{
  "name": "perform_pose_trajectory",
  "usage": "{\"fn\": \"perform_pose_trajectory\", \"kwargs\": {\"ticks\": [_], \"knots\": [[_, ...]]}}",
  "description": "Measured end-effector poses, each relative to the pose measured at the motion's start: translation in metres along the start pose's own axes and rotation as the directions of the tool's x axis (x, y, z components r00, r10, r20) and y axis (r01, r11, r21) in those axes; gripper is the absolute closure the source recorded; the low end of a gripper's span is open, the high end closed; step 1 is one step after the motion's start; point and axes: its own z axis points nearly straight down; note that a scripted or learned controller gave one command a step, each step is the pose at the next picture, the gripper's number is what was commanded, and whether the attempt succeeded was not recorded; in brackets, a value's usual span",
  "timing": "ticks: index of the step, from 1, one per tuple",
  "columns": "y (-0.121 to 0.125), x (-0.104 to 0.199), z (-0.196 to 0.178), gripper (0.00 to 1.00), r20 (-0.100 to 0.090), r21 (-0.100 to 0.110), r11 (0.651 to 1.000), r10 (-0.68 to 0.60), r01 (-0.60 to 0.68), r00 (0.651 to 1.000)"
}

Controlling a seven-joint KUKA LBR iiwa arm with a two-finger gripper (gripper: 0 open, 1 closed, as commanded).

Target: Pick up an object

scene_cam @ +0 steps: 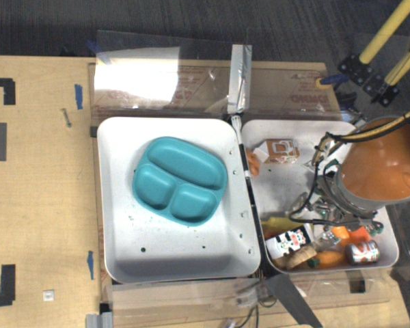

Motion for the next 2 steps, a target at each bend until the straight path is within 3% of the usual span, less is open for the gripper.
{"fn": "perform_pose_trajectory", "kwargs": {"ticks": [1,2], "knots": [[-0.051,-0.021,-0.109,0.0,-0.012,-0.01,0.99,-0.139,0.139,0.99],[-0.067,0.009,0.002,0.0,-0.006,-0.005,0.994,-0.105,0.105,0.994]]}}
